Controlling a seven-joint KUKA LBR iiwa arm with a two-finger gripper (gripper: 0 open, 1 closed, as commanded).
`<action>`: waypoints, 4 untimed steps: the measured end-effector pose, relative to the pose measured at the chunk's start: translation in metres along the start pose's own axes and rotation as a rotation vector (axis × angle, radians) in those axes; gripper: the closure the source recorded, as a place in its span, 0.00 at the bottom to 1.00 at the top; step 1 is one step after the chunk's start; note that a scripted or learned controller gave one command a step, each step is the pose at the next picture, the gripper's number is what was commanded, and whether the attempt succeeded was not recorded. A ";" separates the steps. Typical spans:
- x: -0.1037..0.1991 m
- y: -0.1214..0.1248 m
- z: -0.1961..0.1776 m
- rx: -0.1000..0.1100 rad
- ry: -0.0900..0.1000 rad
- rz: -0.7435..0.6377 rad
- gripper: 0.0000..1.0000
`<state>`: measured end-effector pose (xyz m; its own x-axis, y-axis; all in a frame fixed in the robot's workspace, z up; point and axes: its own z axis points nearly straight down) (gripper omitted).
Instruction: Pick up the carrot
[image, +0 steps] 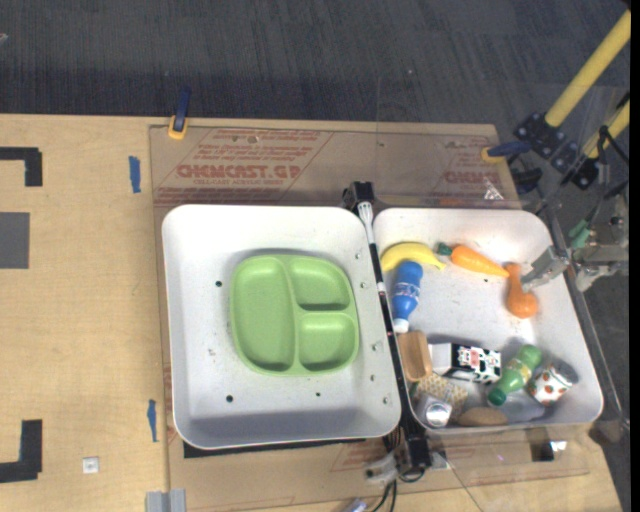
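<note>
Two white bins are seen side by side on the table (80, 330). The left bin (180, 300) is taken up by a green divided plate (290, 312).

The carrot (478, 261) is found in the right bin (565, 345), in its far part near the back wall. It lies flat, with the green top toward the banana (410, 254) and the orange tip toward the right. It is just beside the banana; whether they touch cannot be told.

The arm (598, 245) is seen at the right bin's far right corner, reaching in over the rim, with only its grey end in frame. The jaws are set low over the right wall, right of the carrot's tip and apart from it, just above a round orange item (521, 300). Contact with that item cannot be judged. Nothing is seen held. Whether the jaws are wide or narrow cannot be told, as the detail is too small and cluttered.

A blue bottle (405, 290) is lying along the right bin's left wall, below the banana. A cow-patterned carton (478, 362), a green bottle (515, 370) and a can (437, 410) are grouped along the near side.
</note>
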<state>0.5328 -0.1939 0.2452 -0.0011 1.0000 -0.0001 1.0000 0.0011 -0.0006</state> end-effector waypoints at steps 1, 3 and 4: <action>-0.028 0.087 0.050 0.002 0.000 0.107 0.00; 0.061 0.100 0.154 -0.012 -0.001 -0.030 0.00; 0.090 0.127 0.158 0.040 -0.021 0.009 0.00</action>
<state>0.6599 -0.1040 0.0874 0.0070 0.9997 -0.0213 0.9991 -0.0078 -0.0408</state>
